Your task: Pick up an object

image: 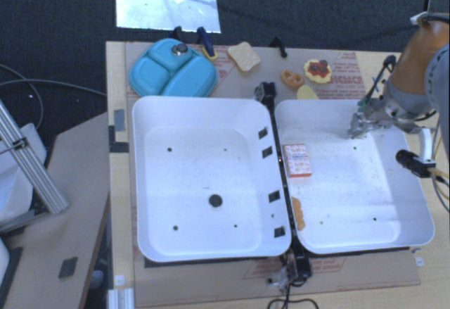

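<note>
1. So, my gripper [357, 128] hangs over the right bin [394, 230], toward its 1 o'clock corner, with my grey arm and orange band reaching in from 3 o'clock.
2. Whether my claw is open or closed, I cannot tell; it is too small and blurred here.
3. A small red-and-white box [297, 160] lies in the right bin at about 9 o'clock, just beside the divider, well apart from my gripper.
4. An orange snack-like piece [298, 212] lies at the same bin's 7 o'clock, against the inner wall.
5. In the left bin [151, 230] a small dark round object [215, 200] sits a little toward 5 o'clock of centre.
6. Beyond the bins, at 12 o'clock, sit a blue divided plate [172, 70], a toast slice [244, 56], a pretzel [292, 78], a small topped tart [318, 70] and a pale yellow piece [306, 93].
</note>
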### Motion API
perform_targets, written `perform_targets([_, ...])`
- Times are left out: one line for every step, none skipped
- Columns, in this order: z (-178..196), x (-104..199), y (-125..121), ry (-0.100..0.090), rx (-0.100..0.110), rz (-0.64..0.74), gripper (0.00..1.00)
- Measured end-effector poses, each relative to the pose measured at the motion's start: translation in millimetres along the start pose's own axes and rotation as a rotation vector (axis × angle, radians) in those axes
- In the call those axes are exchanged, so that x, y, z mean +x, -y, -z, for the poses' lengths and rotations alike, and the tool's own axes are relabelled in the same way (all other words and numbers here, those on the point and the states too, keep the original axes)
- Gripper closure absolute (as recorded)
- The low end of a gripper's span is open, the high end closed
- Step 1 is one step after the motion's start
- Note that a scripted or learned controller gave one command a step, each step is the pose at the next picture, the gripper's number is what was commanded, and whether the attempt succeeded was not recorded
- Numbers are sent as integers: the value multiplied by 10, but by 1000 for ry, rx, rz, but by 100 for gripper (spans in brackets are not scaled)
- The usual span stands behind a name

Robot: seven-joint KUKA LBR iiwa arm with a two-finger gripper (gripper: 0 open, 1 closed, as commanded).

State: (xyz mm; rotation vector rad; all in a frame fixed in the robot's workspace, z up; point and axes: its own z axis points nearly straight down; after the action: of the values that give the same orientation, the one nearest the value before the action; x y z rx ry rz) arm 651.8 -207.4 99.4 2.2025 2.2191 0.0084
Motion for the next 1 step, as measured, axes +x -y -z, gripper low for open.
perform_targets([277, 211, 1203, -9, 19, -10, 100])
